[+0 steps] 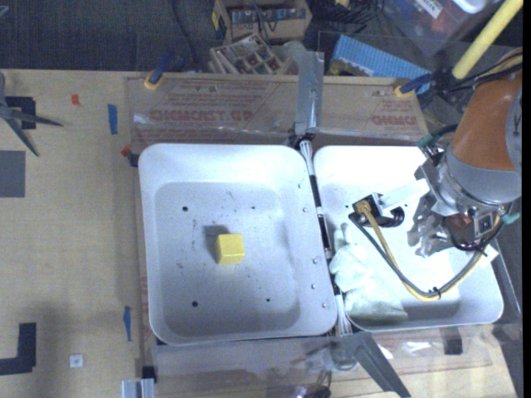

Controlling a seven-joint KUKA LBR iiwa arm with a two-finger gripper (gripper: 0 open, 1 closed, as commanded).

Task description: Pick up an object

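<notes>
A small yellow block (230, 248) lies on the floor of the left bin (166, 172), a little left of its middle. In the right bin (365, 160) a crumpled white soft object (355, 274) sits against the left wall near the front corner. My gripper (426, 239) hangs over the right half of the right bin, pointing down, open, with only bin floor showing between its fingers. It is well to the right of the white object and far from the yellow block.
A yellow and black cable (390, 259) loops from the wrist across the right bin's floor to a black connector (367, 211). The divider between the two bins (319, 230) runs front to back. Cardboard (216, 106) lines the bench behind the bins.
</notes>
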